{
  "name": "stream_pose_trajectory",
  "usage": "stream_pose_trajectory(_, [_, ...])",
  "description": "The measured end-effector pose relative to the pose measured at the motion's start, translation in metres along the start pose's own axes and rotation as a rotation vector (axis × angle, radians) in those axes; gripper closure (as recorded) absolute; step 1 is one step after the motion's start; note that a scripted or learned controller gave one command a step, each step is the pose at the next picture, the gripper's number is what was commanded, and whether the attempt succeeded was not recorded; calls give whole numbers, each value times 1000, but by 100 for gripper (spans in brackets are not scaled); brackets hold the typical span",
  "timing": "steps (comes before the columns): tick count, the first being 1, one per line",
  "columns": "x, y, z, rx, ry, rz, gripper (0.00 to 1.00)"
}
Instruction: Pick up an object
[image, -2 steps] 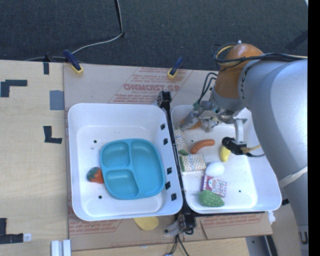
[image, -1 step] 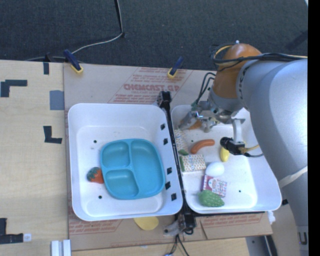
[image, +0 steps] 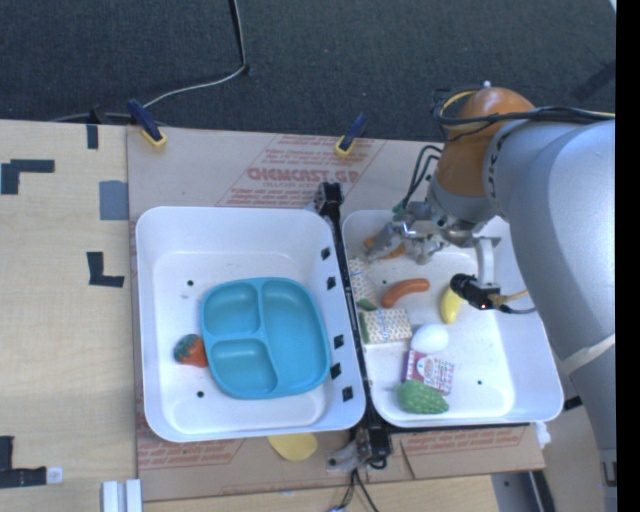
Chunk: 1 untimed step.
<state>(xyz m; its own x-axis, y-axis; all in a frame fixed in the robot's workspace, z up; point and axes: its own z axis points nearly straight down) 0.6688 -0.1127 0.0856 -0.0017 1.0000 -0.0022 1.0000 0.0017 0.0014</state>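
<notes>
My gripper (image: 405, 243) hangs over the back of the right bin (image: 520, 400), its metal fingers just above a small orange carrot-like piece (image: 380, 241). In front of it lies a sausage (image: 404, 291), and a yellow banana piece (image: 451, 306) rests to the right. Further forward are a patterned cracker block (image: 386, 324), a white egg (image: 431, 337), a pink-and-white carton (image: 430, 372) and a green leafy piece (image: 422, 398). I see nothing between the fingers.
The left bin (image: 160, 240) holds a blue divided tray (image: 265, 335) and a strawberry (image: 189, 349) at its left side. A black clip strip (image: 335, 270) joins the bins. A yellow object (image: 291, 446) lies on the cardboard in front of the bins.
</notes>
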Motion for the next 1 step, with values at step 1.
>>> stream_pose_trajectory(1, [18, 0, 0, 1, 0, 0, 0])
